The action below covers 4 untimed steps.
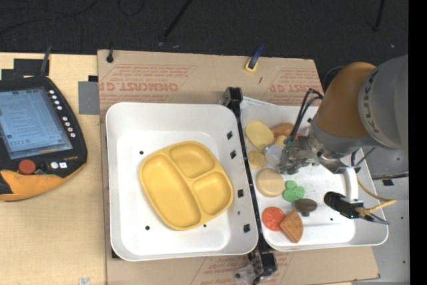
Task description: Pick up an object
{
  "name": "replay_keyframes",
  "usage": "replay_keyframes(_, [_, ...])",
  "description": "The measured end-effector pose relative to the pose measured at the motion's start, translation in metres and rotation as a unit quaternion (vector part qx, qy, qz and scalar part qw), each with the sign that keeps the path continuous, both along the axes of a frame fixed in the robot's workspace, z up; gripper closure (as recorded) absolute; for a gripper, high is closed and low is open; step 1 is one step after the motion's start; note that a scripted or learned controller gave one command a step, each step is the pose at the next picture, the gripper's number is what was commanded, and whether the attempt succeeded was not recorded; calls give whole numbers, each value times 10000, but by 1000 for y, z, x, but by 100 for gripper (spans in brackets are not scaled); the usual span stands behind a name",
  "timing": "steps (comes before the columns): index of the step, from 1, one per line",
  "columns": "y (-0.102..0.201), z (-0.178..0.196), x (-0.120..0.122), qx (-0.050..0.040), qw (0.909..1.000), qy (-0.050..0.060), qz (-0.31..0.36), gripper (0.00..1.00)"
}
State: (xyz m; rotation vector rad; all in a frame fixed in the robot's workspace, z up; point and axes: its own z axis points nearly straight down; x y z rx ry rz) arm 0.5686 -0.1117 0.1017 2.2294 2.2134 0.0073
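While the arm (360,110) leans in over the right bin (333,227), its gripper (290,160) hangs low among the toy food pieces, so this looks like the reaching step of the pick, with nothing lifted yet. Whether the tool is apart or together cannot be told from this angle, since the wrist and its cables cover it. Taking the round cream disc (270,182) as the landmark: the gripper is just above and to the right of it, a green piece (292,192) sits just beside it on the right, a brown piece (306,205) lies a little further right and below, a red piece (272,217) is just below, and a wedge-shaped orange piece (292,227) is below and right. A pale yellow piece (259,134) lies above it. The yellow divided plate (186,183) is well to its left, in the left bin (127,143). The next move probably calls for settling squarely over one piece, likely the disc or the green one, closing on it, then rising straight up without dragging neighbours.
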Motion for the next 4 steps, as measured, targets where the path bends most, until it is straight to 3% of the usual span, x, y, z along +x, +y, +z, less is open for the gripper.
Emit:
replay_keyframes(3, [-7,128,14,-16,10000,7,32,100])
replay_keyframes(4, [31,137,-22,-4,10000,40,42,100])
